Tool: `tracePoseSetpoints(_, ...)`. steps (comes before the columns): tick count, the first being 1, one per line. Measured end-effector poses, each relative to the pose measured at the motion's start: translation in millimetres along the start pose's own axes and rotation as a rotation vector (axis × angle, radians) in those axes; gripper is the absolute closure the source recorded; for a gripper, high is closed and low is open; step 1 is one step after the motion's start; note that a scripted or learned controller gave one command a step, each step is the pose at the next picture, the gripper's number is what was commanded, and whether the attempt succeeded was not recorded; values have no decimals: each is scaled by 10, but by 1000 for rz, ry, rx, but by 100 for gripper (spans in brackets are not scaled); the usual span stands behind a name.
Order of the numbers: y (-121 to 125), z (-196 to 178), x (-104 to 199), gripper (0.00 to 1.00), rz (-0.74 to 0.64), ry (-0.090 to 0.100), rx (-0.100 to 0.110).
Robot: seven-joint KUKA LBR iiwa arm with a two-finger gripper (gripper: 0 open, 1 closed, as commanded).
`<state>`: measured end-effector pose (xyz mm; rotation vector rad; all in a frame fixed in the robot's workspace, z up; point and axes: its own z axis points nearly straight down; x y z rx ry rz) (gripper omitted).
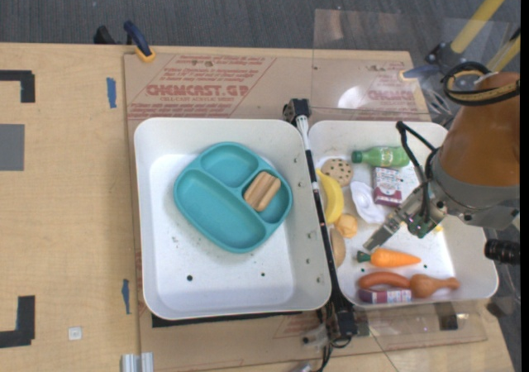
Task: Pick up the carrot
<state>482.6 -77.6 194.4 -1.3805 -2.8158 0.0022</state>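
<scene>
cardboard covers the bench under both white bins, with grey floor beyond. from my one overhead camera view, the left bin point(157, 221) holds a teal divided plate point(223, 205) with a bread roll point(263, 190) in one compartment. in the right bin point(471, 279) the carrot point(395, 259) lies on the floor near the front, just behind a sausage point(384, 280). the gripper point(387, 232) hangs low just above and left of the carrot's middle, close but not around it; whether it is spread or pressed together i cannot tell. by my reckoning the approach is nearly done, while the grasp and lift are left.
</scene>
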Motion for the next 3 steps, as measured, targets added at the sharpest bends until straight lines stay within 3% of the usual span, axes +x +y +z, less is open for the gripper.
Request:
tracePoseSetpoints(1, -129, 979, -163, 0, 181, -9, -9)
tracePoseSetpoints(2, -122, 896, -162, 100, 183, -11, -11)
tracePoseSetpoints(3, 335, 81, 446, 100, 245, -4, -12)
